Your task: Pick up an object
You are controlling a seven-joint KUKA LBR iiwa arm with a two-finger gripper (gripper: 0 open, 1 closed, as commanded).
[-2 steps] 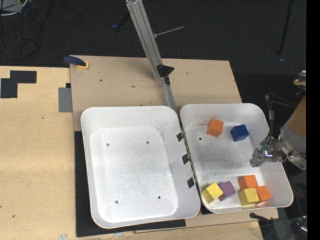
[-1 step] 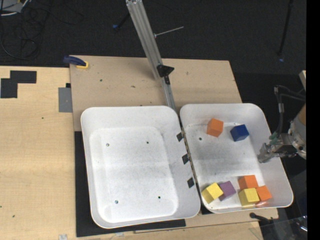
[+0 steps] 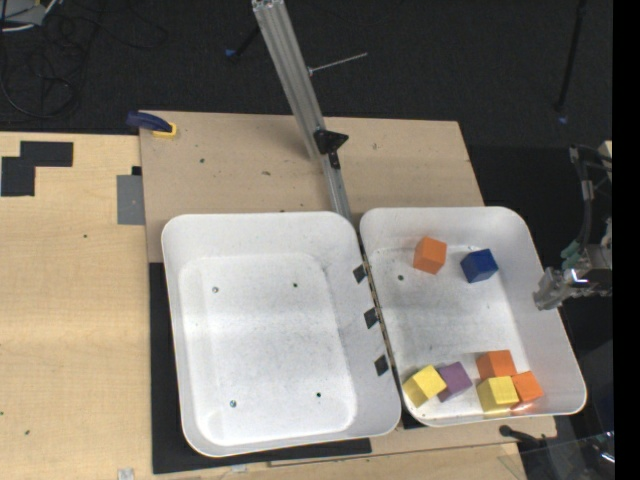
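The gripper point(image 3: 568, 286) hangs just outside the right rim of the right bin point(image 3: 455, 218), about halfway along that edge, over the dark floor rather than over the tray. It is small and pale against the dark, and I cannot tell how it is set or whether anything sits in it.

Nearest to it, inside the bin and a little further from me, is a blue cube point(image 3: 479, 265), with an orange cube point(image 3: 430, 255) just beyond that, the two close but apart. Closer to me than the gripper, along the bin's near edge, a cluster of blocks sits packed together: a reddish-orange block point(image 3: 495, 364), an orange block point(image 3: 526, 386) touching a yellow block point(image 3: 497, 393), and further across a purple block point(image 3: 455, 378) against another yellow cube point(image 3: 425, 383).

Well away from the gripper, past a row of black clips, the left bin point(image 3: 260, 230) rests on the wooden desk point(image 3: 80, 298). A slanted aluminium rail point(image 3: 292, 73) rises behind the bins.
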